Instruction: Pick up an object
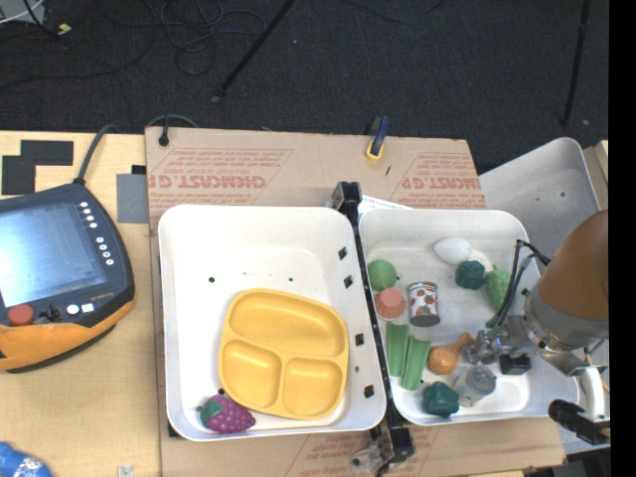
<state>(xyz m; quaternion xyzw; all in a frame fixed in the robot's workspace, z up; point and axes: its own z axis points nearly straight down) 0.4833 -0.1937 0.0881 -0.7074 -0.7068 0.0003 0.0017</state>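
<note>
The 2 bins are white. In the left one lies a yellow tray and a purple bunch of grapes with a green stalk end. The right bin holds a green ball, a pink disc, a can with a red and white label, 2 light green sticks, an orange pear shape, 2 dark teal lumps, and a white oval. The arm is orange-brown above grey. The cardboard is tan with red print. The pendant is grey with an orange base and a red button.
</note>
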